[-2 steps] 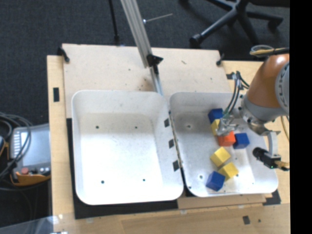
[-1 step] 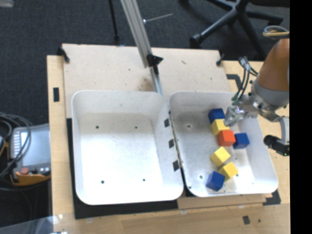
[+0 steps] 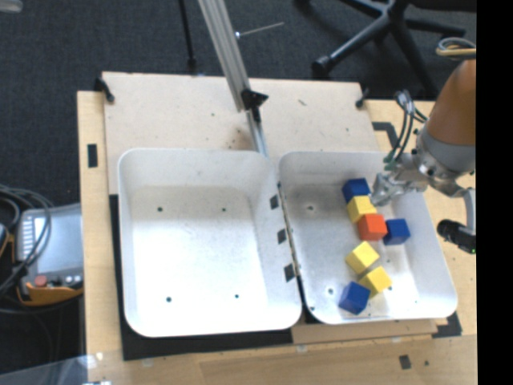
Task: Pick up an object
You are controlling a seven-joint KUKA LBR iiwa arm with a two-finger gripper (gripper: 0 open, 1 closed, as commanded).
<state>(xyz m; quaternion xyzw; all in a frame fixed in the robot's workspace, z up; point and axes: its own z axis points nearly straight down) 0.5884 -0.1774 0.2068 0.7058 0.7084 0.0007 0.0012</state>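
Observation:
Several small blocks lie in the right bin (image 3: 317, 295). A blue block (image 3: 356, 188) sits at the top, with a yellow block (image 3: 361, 208) just below it and an orange block (image 3: 371, 226) under that. Another blue block (image 3: 397, 230) rests to the right of the orange one. Lower down are two yellow blocks (image 3: 362, 257) (image 3: 376, 279) and a blue block (image 3: 353, 297). My gripper (image 3: 385, 189) hangs just right of the top blue and yellow blocks, low over the bin. Nothing shows between its fingers.
The left bin (image 3: 144, 311) lies beside the right one. A slanted metal rail (image 3: 228, 50) rises from the board behind the bins. A grey box with cables (image 3: 40, 251) sits off the bench's left side.

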